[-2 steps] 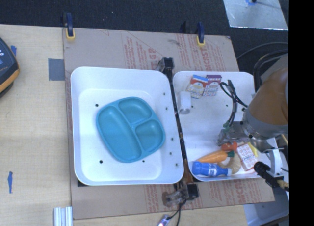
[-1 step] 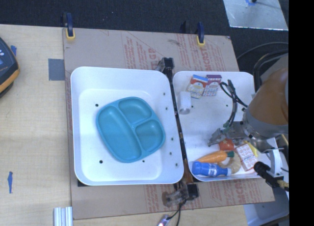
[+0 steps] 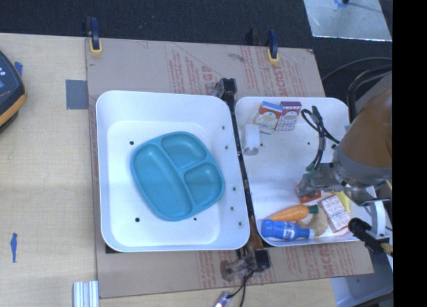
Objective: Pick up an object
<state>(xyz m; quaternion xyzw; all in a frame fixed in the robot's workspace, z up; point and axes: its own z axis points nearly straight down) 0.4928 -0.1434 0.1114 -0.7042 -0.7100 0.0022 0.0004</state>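
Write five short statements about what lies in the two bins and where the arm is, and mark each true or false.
1. The blue divided plate lies in the left bin. True.
2. The blue bottle stands upright at the far edge of the right bin. False: it lies on its side near the front edge.
3. The orange carrot-shaped toy lies just behind the blue bottle. True.
4. The arm reaches over the left bin. False: it is over the right bin, with its end effector low near that bin's front right.
5. Two small cartons sit near the far edge of the right bin. True.
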